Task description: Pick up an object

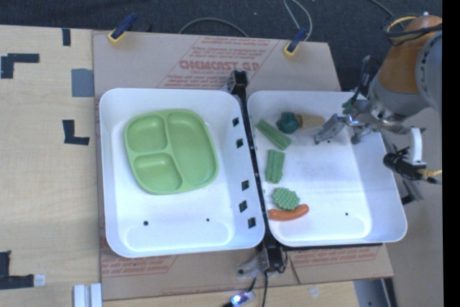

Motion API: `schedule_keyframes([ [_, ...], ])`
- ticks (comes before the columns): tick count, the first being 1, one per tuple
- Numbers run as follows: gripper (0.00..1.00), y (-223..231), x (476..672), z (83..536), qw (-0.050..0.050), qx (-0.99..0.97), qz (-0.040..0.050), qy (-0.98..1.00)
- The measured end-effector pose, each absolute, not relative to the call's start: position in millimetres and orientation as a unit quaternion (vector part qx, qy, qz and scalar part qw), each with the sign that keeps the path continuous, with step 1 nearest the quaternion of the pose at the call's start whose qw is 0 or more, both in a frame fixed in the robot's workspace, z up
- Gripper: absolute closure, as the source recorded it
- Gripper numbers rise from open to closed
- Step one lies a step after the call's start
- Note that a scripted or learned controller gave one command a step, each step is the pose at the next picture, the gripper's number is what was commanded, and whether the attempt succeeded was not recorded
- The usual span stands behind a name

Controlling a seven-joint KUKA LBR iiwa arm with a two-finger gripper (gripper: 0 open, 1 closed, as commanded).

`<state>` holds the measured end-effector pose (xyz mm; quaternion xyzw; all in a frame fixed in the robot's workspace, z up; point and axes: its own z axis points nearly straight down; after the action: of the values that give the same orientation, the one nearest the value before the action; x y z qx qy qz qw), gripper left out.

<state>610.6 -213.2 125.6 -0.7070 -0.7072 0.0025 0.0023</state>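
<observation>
— Where's the claw (pixel 332 131)?
— Over the right bin (pixel 338 176), fingers spread, gripping nothing.
— And the objects?
— Teal piece (pixel 289 122), green sticks (pixel 274 134), carrot (pixel 288 213) along that bin's left side.

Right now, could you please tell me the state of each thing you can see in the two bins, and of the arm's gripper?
Green three-compartment plastic plate: flat in the left white bin.
Long green toy pod: lying in the right white bin.
Dark teal toy: beside that pod's upper end.
Ridged green toy stick: lying lengthwise.
Bumpy green toy: resting by the orange toy carrot.
Gripper: over the right bin, holding nothing visible.
</observation>
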Motion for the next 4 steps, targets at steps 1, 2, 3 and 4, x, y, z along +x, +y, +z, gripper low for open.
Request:
schedule_keyframes([
  [1, 0.00, -212.8, 611.0, 83.4, -0.001, -0.706, 0.0009, -0.708],
  [2, 1.00, -213.2, 612.4, 96.9, -0.003, -0.706, 0.0001, -0.708],
  [3, 1.00, -214.1, 618.9, 141.1, -0.001, -0.707, -0.0008, -0.708],
  [4, 1.00, -218.2, 613.1, 187.5, -0.001, -0.707, -0.0006, -0.707],
])
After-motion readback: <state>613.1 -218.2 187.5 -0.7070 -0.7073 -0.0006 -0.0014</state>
